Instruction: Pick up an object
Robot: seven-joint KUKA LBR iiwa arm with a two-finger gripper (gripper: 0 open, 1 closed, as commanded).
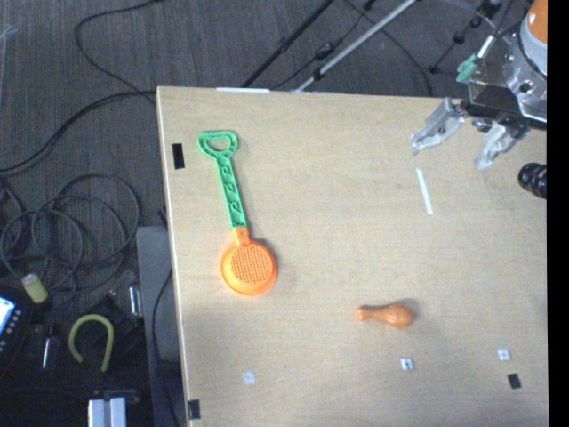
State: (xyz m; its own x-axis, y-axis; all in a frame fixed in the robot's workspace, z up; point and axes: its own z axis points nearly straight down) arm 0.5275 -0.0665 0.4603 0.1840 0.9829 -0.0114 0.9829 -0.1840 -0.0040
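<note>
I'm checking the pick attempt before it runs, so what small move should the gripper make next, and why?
Probably travel toward the small white stick, then descend. The gripper hangs open and holds nothing at the wooden bench's upper right, and that stick lies closest. The orange drumstick-shaped toy and green-handled orange sieve lie farther off.

Arm (532,38): visible at the upper right corner, grey metal wrist section with an orange band above it. Gripper (464,146): two pale silver-grey fingers (433,133), angular and tapering to the tips, mounted under a dark block. A small teal fitting (467,68) sits beside the wrist. Dark ribbed part (533,180) at the edge.
</note>
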